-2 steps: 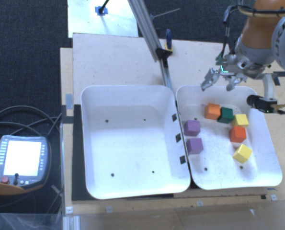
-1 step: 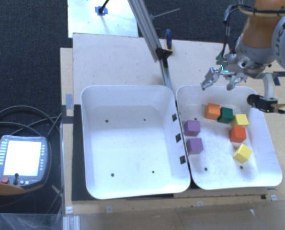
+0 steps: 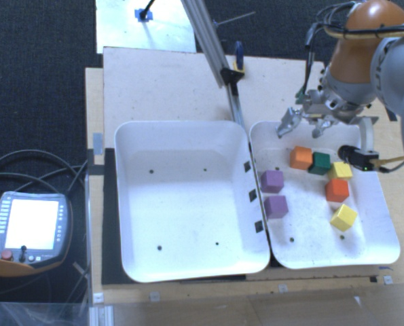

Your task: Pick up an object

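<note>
On the bench, right bin (image 3: 385, 246) holds coloured blocks (image 3: 272, 180).

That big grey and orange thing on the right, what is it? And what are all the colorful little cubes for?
That is a robot arm. At its end sits a gripper, a hand with two fingers, spread open here with nothing between them. The picture comes from one camera fixed above the bench, looking down at a slant.

On the bench are two shallow white bins. The left bin sits beside the right bin, which holds small blocks: two purple blocks near its left wall, an orange block touching a green block, two yellow blocks, and a red block.

The gripper hangs over the far end of the right bin, near the orange block. Its job is to pick one block up.

The gadget with a screen at the left looks like the arm's hand controller.
</note>
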